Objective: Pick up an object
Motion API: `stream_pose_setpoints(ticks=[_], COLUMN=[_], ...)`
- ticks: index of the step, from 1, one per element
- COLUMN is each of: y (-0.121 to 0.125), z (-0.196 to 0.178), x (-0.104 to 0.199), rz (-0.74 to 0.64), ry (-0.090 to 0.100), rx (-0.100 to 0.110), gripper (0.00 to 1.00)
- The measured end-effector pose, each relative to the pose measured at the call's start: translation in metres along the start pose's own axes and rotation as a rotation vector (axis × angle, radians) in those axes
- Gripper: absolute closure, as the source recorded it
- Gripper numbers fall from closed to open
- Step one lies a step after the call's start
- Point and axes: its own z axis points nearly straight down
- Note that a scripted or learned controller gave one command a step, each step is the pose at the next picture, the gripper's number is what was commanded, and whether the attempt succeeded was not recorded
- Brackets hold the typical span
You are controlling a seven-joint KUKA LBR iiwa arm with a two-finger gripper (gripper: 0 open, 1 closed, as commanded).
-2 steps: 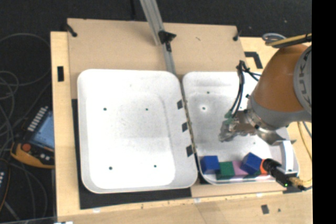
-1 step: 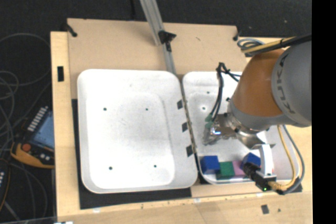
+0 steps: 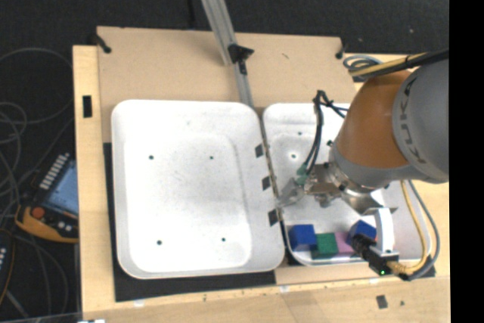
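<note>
— Gripper (image 3: 291, 191) sits low inside the right bin (image 3: 283, 125), against its left wall; whether it is spread or pinched, I cannot tell from where I stand.

— And the objects?

— Blue block (image 3: 302, 236), green block (image 3: 326, 244), and a pink piece (image 3: 343, 243) lie along the right bin's near edge, just below the gripper. A second blue piece (image 3: 364, 229) rests beside them, partly under the wrist.

— The surroundings?

— Left bin (image 3: 181, 185) touches the right bin's left side. Both rest on a tan board (image 3: 189, 64). Left of the board, cables and a handheld pendant (image 3: 53, 197) lie on dark floor. A metal rail (image 3: 219, 11) slants up beyond the bins.
</note>
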Motion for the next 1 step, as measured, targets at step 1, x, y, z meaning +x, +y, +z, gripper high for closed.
stream_pose_setpoints(ticks=[1], y=[0.0005], z=[-0.1481], x=[-0.0495], rz=[-0.001], ry=[-0.004], rx=[-0.009], gripper=[0.0])
